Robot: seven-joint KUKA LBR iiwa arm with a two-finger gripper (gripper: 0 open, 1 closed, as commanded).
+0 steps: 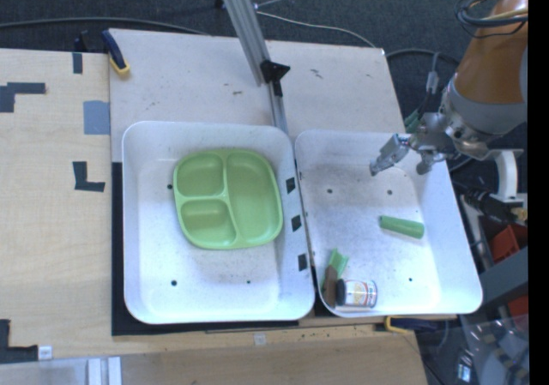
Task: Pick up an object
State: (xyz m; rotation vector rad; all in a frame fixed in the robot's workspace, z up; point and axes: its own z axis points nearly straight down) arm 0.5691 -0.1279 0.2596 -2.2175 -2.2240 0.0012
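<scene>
Gripper (pixel 403 154) over right bin (pixel 446 212), fingers spread, holding nothing. Small jar (pixel 358 293) near front wall: label print unreadable.

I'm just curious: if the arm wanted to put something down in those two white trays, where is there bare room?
Right bin: its middle, between gripper and green stick. Left bin: the strip around the green plate. Crowded: right bin's near-left corner, with small can and green piece.
</scene>
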